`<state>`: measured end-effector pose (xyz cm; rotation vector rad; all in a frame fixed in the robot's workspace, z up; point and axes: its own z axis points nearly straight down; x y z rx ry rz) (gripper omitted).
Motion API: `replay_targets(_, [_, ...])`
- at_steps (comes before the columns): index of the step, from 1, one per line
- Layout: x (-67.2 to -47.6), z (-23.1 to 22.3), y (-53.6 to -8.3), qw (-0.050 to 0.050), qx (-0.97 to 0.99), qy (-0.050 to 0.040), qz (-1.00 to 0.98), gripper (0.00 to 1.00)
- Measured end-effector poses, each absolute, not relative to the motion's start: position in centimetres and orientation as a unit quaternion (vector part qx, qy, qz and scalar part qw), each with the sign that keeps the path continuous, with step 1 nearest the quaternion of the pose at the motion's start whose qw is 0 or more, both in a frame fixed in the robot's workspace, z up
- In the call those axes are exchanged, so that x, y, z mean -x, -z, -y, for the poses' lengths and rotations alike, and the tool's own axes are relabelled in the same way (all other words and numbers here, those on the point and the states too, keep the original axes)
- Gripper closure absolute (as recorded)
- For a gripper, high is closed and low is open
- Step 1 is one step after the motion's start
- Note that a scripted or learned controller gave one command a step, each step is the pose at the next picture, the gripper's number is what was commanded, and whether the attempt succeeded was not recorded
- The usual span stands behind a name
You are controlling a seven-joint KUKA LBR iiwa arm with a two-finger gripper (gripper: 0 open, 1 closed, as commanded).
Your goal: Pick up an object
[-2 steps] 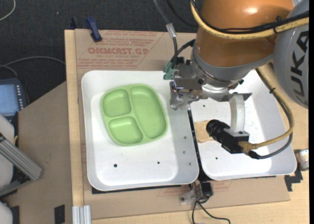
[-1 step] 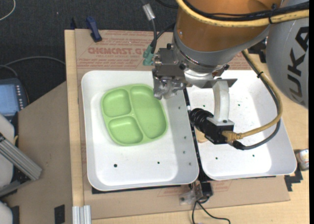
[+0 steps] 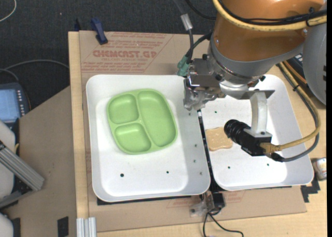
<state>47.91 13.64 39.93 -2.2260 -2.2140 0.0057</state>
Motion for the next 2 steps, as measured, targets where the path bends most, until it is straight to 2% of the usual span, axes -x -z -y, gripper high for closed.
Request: replay_targets(2, [-48.00,-13.96,-42.06,-0.001,0.707,0.0005,0.707,1.00])
